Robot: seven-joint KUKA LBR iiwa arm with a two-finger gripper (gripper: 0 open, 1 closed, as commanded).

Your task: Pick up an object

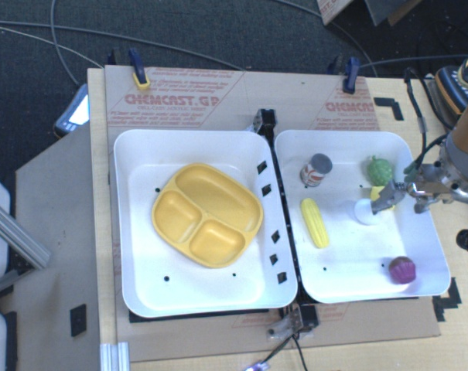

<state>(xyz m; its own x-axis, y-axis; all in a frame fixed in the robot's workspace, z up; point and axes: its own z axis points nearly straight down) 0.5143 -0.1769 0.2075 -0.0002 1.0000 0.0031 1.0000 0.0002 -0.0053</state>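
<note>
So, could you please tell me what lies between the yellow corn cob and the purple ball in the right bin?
In the camera view, only bare white bin floor separates the corn cob from the purple ball.

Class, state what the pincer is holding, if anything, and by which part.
Cannot be told: the pincer sits over the right white bin, by a small pale object.

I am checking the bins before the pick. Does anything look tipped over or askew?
The small can in the right bin seems to lie on its side. The yellow divided tray sits rotated in the left bin. Nothing looks spilled.
</note>
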